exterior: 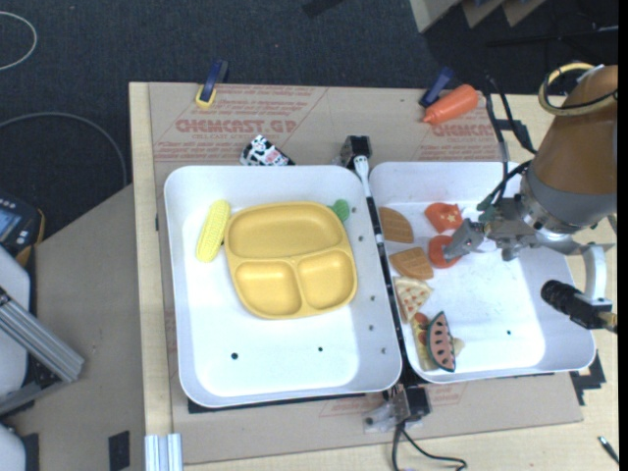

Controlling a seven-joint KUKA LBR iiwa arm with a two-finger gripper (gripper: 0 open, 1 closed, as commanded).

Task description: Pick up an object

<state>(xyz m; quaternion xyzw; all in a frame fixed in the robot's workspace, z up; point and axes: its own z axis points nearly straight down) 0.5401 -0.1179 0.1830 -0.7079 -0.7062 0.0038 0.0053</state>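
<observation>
My gripper (pixel 461 243) reaches in from the right and hangs low over the right bin (pixel 510 351), near its upper left part. Its tip is right by a small red piece (pixel 442 251); whether they touch is unclear. Another red tomato-like piece (pixel 443 214) lies just behind. A brown bread slice (pixel 397 226), an orange-brown piece (pixel 410 262), a pale wedge (pixel 412 292) and a watermelon slice (pixel 440 342) line the bin's left side.
The left bin (pixel 285 361) holds a yellow divided plate (pixel 289 258), a corn cob (pixel 212 231) and a small green piece (pixel 340 208). Behind the bins lie a cow-patterned toy (pixel 263 152) and an orange clamp (pixel 451 104). The arm's body (pixel 579 165) covers the right bin's far right corner.
</observation>
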